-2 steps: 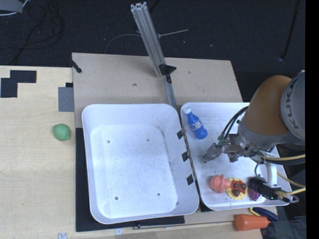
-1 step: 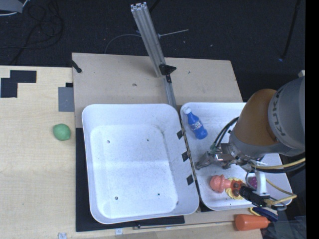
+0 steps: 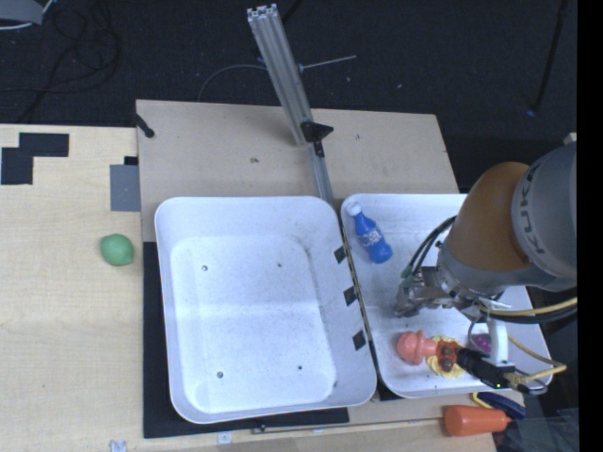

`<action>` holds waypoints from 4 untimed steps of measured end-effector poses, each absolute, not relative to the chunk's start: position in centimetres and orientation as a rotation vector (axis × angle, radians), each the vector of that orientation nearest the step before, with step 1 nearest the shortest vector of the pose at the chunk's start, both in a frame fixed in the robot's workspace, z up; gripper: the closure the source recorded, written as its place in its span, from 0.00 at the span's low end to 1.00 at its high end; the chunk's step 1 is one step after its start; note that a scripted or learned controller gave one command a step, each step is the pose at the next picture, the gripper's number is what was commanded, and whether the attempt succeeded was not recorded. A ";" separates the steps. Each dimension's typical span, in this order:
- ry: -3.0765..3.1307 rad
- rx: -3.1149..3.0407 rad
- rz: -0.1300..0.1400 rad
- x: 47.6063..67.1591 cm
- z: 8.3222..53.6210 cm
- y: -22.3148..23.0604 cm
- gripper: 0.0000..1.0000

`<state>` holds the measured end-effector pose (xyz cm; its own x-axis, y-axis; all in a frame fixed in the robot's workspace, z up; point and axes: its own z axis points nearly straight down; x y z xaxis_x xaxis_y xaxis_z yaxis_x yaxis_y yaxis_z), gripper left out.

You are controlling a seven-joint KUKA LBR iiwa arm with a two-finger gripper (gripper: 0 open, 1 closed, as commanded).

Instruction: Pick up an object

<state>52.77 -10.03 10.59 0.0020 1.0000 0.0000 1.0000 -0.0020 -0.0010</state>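
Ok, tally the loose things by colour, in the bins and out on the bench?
Blue: 1, bottle, right bin
Pink-orange: 1, toy, right bin
Yellow: 1, piece beside the toy
Green: 1, ball on the bench
Orange: 1, object at the front edge
Total: 5

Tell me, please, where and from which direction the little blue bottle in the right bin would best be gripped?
Probably across the blue bottle's body, coming straight down from above. It lies flat on the right bin's floor, white cap toward the divider, with open floor on both long sides, so the end effector could close across its width.

A blue bottle (image 3: 370, 237) with a white cap, a pink-orange toy (image 3: 412, 347), a green ball (image 3: 118, 250), white bins (image 3: 245, 398).
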 end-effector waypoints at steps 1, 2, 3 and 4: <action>-2.223 -2.225 -0.005 52.8 16.8 -10.2 1.00; -2.223 -2.224 -0.003 53.0 21.0 -10.5 1.00; -2.221 -2.221 0.001 53.0 20.6 -10.5 1.00; -2.225 -2.218 -0.001 55.6 21.2 -6.1 1.00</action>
